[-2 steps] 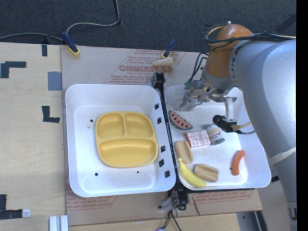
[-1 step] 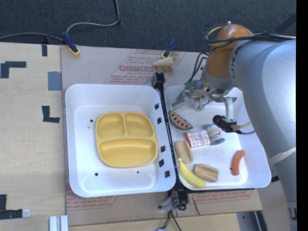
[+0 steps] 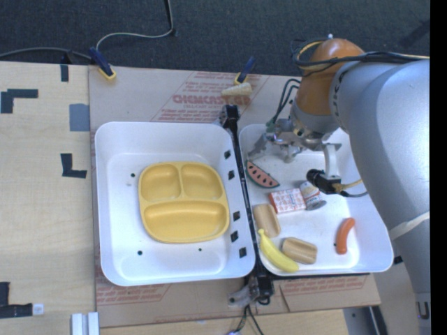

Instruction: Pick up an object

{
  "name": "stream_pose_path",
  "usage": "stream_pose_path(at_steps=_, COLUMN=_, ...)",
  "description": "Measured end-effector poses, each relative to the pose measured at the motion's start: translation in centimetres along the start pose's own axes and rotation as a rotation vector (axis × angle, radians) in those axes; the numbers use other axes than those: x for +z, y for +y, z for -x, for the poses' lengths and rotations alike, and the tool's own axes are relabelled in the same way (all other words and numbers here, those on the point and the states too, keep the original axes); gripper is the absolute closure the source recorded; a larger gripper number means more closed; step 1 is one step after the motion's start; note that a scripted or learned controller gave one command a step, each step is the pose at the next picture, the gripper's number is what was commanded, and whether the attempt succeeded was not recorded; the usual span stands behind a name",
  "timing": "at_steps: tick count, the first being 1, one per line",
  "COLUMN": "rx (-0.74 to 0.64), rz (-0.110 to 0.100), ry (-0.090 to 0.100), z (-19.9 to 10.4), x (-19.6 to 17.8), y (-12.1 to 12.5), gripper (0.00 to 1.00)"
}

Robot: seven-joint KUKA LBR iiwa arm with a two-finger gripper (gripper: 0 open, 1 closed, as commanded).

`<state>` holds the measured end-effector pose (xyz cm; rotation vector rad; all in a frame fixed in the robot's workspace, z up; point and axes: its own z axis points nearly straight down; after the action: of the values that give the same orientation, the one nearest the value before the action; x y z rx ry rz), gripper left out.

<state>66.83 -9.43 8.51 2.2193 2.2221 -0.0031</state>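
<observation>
The right bin (image 3: 363, 257) holds several toy foods. A watermelon slice (image 3: 262, 174) lies near its left wall, and a red and white box (image 3: 286, 201) sits next to a small can (image 3: 312, 195). Toward the front are a bread roll (image 3: 266, 219), a banana (image 3: 276, 252), a bun (image 3: 299, 250) and a red sausage (image 3: 343, 236). My gripper (image 3: 283, 144) hangs over the far part of this bin, just behind and to the right of the watermelon slice. I see nothing held in it.
A yellow divided plate (image 3: 184, 201) lies in the left bin (image 3: 112, 208). The bins meet at a black-clipped divider (image 3: 237, 187). The grey arm (image 3: 391, 131) covers the right bin's right side. Clamps and a cable lie at the bench's far edge.
</observation>
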Motion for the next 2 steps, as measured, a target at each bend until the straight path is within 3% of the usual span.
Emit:
stream_pose_path(at_steps=1, rx=-0.001, rz=0.001, ry=-0.001, z=-0.02, x=-0.99, y=0.03, gripper=1.0)
stream_pose_path(at_steps=2, rx=-0.001, rz=0.001, ry=-0.001, z=-0.02, x=-0.97, y=0.02, gripper=0.0)
